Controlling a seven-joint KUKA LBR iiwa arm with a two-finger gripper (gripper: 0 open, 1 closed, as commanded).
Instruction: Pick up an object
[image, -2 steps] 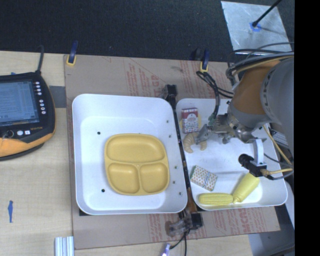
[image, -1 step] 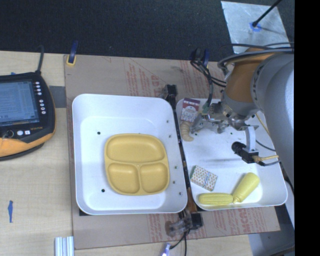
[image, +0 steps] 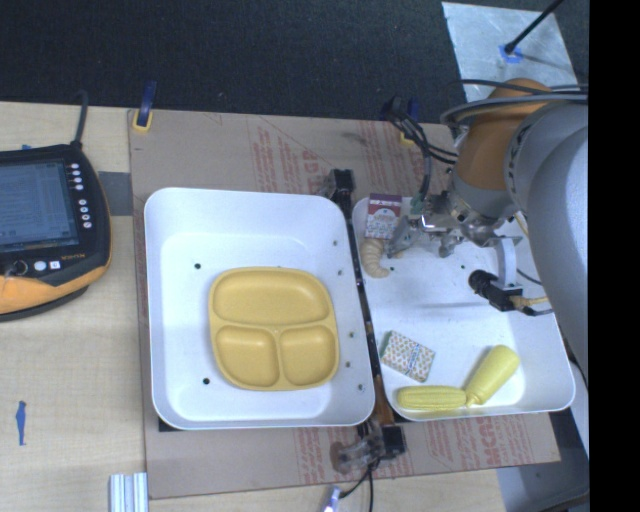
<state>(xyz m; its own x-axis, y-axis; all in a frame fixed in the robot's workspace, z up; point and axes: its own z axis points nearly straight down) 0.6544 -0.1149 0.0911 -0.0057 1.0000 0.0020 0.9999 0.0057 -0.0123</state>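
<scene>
Nearest us, right white bin (image: 545, 400): yellow plastic corn cob (image: 432, 399) along front wall, yellow plastic bottle-shaped piece (image: 492, 373) touching its right end; small patterned square packet (image: 408, 355) just behind.
Left white bin (image: 170, 300): yellow three-compartment plastic tray (image: 273, 327), centre.
Far end of right bin: beige curved piece (image: 375, 257), red-and-white small box (image: 384, 214).
Gripper (image: 440, 228) above bin's far part, near the box; we can't tell finger state.
</scene>
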